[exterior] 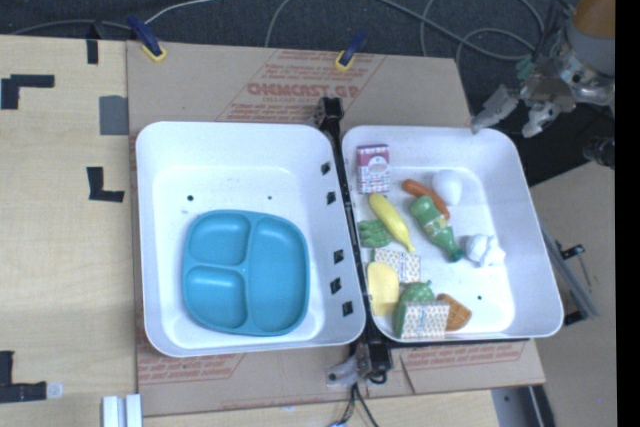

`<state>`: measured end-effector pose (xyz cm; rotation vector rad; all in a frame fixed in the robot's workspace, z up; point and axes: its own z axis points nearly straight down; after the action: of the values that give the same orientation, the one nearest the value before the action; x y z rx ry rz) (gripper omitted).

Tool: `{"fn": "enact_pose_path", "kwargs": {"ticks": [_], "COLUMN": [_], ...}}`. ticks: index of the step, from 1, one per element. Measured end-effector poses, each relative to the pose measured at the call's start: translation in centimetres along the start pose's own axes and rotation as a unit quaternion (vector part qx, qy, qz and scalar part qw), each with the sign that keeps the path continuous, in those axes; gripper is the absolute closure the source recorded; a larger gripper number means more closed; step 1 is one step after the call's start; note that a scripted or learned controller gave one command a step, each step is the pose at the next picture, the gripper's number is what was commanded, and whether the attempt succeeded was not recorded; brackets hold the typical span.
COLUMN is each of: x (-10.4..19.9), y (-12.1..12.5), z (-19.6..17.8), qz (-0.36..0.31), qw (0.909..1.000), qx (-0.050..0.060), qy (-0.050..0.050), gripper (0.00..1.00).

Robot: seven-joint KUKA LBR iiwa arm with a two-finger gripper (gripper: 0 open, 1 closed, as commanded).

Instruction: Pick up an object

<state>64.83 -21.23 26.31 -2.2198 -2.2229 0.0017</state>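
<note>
Toy food crowds the right bin (520, 245) at the bench's near edge: a waffle (425, 318), a yellow block (382, 281), a banana (392, 221) lying aslant, a green bottle (436, 225), a carrot (424, 194) and a small carton (373, 167). Beside it, a blue tray (245, 271) sits in the left bin (160, 165). Farther back, the gripper (510, 112) hangs past the right bin's far corner, jaws spread and empty; every pickable item lies down and left of it.
</note>
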Motion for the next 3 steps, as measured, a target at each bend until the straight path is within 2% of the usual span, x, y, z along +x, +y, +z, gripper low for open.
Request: {"fn": "enact_pose_path", "kwargs": {"ticks": [1, 2, 3], "x": [9.3, 10.2, 9.9], "y": [-0.5, -3.4, -6.9], "z": [9.8, 17.7, 17.6], "qz": [-0.001, 0.0, 0.0], "qw": [1.0, 1.0, 1.0], "qx": [0.001, -0.001, -0.003], "qy": [0.001, 0.0, -0.001], "gripper": [0.0, 0.0, 0.0]}}
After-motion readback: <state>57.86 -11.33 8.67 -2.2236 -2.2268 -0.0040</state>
